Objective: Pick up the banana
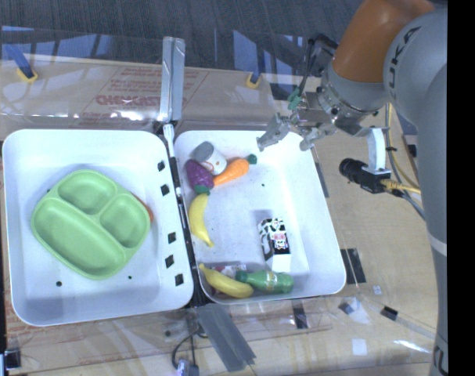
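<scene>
Nearest the camera, one banana [226, 283] touches a green bottle [267, 280] — a second banana [199, 219] hugs the right bin [319, 210] wall. The gripper [288, 135] hovers spread, holding nothing — crowding could spoil a grab.

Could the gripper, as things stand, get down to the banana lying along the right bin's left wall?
Probably yes. That banana lies bare from above, nothing stacked on it, and the gripper hovers over the same bin. The wall right beside it may crowd one side.
</scene>
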Action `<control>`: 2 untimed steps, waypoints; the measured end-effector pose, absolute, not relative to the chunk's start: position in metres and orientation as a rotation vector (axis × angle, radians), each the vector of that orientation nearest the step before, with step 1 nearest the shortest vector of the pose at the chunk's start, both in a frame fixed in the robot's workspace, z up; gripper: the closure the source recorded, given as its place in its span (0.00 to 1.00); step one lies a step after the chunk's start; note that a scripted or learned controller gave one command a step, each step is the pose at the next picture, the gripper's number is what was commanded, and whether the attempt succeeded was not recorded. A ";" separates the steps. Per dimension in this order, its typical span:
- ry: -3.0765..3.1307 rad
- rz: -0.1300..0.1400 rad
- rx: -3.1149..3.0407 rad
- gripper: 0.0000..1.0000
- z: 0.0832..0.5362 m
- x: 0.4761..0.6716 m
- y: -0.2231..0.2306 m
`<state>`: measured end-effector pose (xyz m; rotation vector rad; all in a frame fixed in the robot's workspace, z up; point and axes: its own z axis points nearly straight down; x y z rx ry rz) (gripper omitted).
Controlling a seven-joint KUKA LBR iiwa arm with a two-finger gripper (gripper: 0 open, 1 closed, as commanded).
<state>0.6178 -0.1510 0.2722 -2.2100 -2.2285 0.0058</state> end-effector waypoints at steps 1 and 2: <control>-2.300 0.005 -2.135 0.00 0.183 0.548 -0.134; -2.521 0.003 -1.869 0.00 0.091 0.530 -0.098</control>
